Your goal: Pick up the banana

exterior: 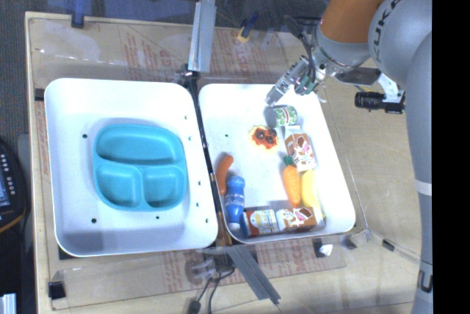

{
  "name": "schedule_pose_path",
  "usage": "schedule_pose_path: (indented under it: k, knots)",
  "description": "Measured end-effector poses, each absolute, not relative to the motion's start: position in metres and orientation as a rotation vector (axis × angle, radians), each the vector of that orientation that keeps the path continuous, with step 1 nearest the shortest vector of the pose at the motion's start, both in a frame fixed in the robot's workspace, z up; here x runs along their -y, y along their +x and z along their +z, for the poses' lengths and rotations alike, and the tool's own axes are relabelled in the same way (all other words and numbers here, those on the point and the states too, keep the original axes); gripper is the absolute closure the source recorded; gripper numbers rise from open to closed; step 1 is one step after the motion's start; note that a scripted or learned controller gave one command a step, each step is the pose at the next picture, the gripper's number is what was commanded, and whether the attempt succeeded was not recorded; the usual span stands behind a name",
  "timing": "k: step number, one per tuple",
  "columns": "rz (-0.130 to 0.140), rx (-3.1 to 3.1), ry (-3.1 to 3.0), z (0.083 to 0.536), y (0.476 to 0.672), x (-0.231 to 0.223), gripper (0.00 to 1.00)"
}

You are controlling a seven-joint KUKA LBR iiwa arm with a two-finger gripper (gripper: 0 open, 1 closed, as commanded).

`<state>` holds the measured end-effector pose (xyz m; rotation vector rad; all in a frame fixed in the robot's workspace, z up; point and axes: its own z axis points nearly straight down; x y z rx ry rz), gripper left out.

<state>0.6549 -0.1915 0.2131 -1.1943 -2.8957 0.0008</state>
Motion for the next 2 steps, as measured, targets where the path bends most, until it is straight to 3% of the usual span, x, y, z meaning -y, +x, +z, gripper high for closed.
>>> schedule_pose_path:
  k: [2]
  knots:
    - [-0.001, 2.998, -0.88, 0.2075, 0.6488, 0.185, 1.0]
